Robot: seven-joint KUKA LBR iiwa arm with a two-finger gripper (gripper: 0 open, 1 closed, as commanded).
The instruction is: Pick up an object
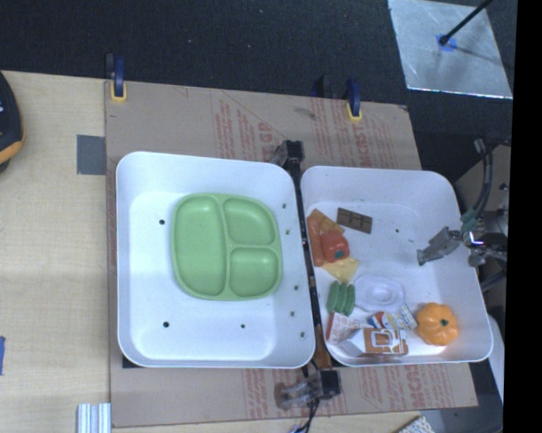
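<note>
My gripper (434, 247) reaches in from the right over the right bin (432, 185), above bare floor near its right wall, with nothing seen in it. Left of it and lower down lie the bin's objects: a brown chocolate bar (354, 220), an orange-and-red toy food piece (328, 241), a yellow wedge (341, 270), a green vegetable (342, 299), a clear plastic cup (379, 291), an orange pumpkin (437, 323) and a printed packet (370, 335). The pumpkin is the closest, below the gripper.
The left bin (140, 291) holds a green divided plate (226, 246). Clamps (293, 152) join the two bins at the back and at the front (309, 390). A yellow-and-black device (3, 122) sits at the bench's far left edge.
</note>
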